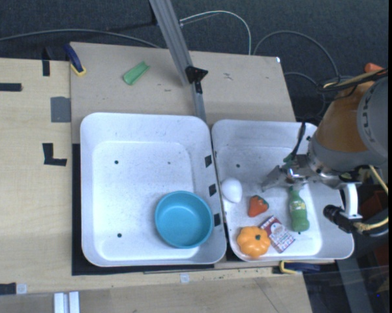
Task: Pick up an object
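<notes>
My gripper point(280, 180) hangs low over the right bin point(248, 135), open, with one finger point(269, 181) splayed toward the left and nothing between the fingers. A green bottle point(298, 212) lies just below and to the right of it, its neck close to the gripper. A red strawberry-like toy point(257, 205) sits a little below left of the fingers. Further left a white egg point(231, 190) rests by the bin's wall. An orange pumpkin toy point(254, 240) and a red-and-white packet point(278, 233) lie at the bin's front.
The left bin point(117, 135) holds a blue bowl point(183, 218) at its front right. A grey pole point(176, 34) slants across the bench behind the bins. A green block point(135, 73) lies on the bench at the back left.
</notes>
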### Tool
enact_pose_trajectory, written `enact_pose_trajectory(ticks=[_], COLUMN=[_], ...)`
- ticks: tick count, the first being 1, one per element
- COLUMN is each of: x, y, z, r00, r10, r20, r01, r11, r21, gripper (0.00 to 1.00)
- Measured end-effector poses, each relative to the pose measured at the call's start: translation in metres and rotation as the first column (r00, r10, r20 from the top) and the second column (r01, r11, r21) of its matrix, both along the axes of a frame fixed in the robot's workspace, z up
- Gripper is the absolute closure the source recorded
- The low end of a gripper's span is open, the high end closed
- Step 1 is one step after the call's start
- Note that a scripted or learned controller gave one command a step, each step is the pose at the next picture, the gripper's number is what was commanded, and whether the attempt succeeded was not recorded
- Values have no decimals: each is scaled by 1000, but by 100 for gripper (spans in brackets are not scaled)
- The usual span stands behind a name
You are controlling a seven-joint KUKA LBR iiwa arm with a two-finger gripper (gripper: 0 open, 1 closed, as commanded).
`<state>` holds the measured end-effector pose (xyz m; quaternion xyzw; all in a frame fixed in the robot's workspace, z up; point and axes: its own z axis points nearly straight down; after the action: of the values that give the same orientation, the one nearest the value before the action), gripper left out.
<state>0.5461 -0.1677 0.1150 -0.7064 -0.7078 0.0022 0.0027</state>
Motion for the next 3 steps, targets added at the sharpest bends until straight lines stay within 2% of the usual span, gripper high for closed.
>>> enact_pose_trajectory(ticks=[1,2,3], x=[1,6,6], y=[0,9,9], z=[13,72,95], r00=[1000,1000,1000], r10=[1,1,0], r20=[3,11,8], r01=[-1,-1,0], r11=[1000,1000,1000], r21=[0,-2,-1], gripper=[100,100,100])
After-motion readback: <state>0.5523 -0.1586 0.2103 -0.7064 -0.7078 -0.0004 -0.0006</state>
